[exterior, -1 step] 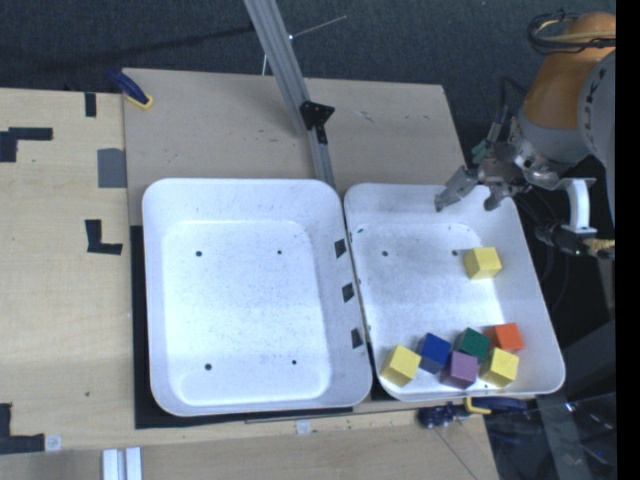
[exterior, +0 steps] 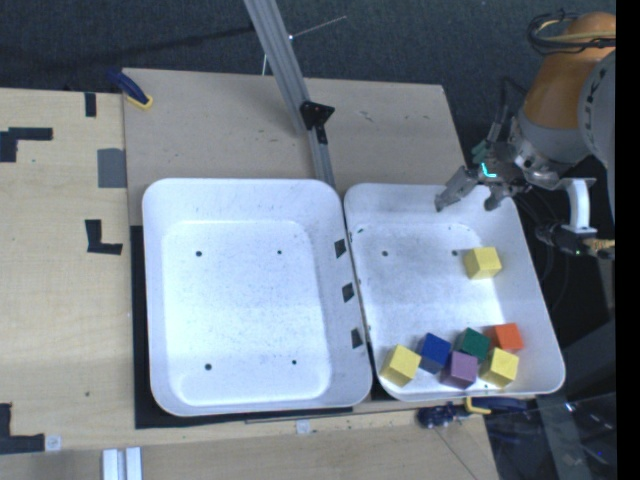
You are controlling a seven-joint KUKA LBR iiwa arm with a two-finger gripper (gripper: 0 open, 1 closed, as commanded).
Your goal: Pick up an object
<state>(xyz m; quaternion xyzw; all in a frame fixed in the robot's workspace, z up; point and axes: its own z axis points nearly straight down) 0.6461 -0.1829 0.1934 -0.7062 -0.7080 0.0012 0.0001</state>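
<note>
My gripper (exterior: 468, 197) hangs over the far right corner of the right bin (exterior: 400, 218), its two fingers spread open with nothing between them. A yellow cube (exterior: 482, 262) lies alone in that bin, a short way below the gripper. Along the bin's near edge sits a cluster of cubes: yellow (exterior: 401, 364), blue (exterior: 435, 350), purple (exterior: 462, 367), green (exterior: 473, 344), orange (exterior: 507, 337) and another yellow (exterior: 502, 366).
The left bin (exterior: 240, 293) sits beside the right one. A grey metal pole (exterior: 285, 58) slants across the bench behind the bins. The wooden benchtop (exterior: 60, 218) extends left, with dark tape marks.
</note>
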